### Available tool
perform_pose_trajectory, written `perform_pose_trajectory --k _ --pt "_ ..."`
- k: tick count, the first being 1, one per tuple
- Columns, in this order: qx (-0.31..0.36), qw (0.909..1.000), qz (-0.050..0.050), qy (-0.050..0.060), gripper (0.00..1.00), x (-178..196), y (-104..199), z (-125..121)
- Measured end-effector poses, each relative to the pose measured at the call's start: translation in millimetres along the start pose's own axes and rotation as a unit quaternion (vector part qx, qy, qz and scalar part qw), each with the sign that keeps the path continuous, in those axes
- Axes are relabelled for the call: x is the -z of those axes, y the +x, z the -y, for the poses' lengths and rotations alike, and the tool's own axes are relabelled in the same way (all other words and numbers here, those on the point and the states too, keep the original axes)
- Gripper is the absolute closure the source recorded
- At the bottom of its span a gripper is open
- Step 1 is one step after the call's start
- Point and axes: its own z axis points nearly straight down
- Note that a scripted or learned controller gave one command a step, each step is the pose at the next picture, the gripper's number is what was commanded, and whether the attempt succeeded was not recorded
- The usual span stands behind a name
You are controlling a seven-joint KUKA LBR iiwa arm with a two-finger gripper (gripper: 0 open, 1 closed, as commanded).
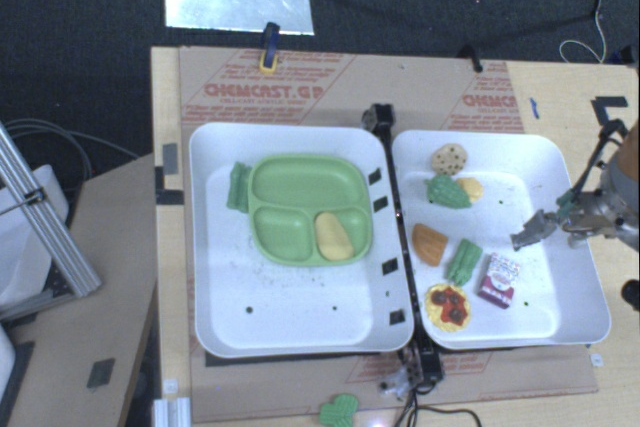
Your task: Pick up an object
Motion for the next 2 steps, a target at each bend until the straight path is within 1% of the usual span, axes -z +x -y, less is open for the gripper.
perform_pose_trajectory --k 1,2 --pt "0.002 1.0000 -0.001 0.001 0.00 -32 17 -18" --pt "0.002 1.0000 0.000 -0.001 0.00 -130 19 -89"
